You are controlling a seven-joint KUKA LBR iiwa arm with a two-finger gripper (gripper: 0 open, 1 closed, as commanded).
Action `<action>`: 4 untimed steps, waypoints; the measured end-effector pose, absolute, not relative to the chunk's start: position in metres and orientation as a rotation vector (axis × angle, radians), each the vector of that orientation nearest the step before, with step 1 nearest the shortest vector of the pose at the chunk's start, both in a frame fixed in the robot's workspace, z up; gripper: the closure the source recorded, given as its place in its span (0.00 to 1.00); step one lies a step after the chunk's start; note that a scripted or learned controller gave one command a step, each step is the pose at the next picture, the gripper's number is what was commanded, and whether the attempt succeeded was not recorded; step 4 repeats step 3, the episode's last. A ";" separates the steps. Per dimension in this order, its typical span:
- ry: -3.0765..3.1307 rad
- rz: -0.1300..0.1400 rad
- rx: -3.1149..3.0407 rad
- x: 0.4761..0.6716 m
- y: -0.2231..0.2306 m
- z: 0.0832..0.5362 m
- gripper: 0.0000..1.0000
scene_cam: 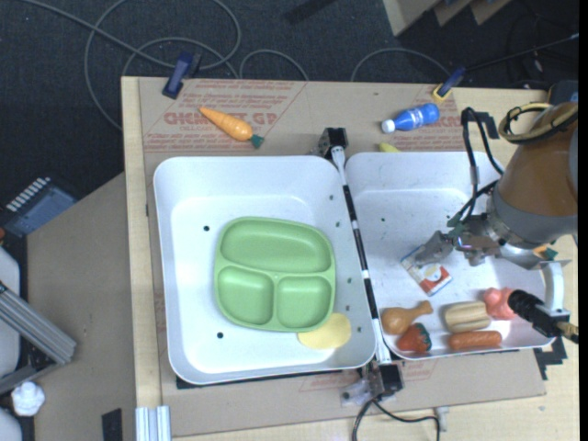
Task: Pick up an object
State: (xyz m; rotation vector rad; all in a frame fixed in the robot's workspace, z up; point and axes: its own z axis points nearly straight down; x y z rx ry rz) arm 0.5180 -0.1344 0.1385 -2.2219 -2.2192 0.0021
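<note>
Small red-and-white packet, flat on right bin floor, directly under gripper, grip width indiscernible; risk: thin flat item slipping free, or fingertips scraping floor.

A toy carrot lies on the worktop at eleven o'clock. A blue bottle lies at one o'clock. Cables loop across the floor.
</note>
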 end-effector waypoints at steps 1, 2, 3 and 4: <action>-2.219 0.001 -2.221 0.503 -0.122 0.094 0.00; -2.220 0.000 -2.223 0.504 -0.122 0.104 1.00; -2.225 -0.004 -2.221 0.578 -0.068 0.186 1.00; -2.225 -0.004 -2.221 0.578 -0.068 0.186 1.00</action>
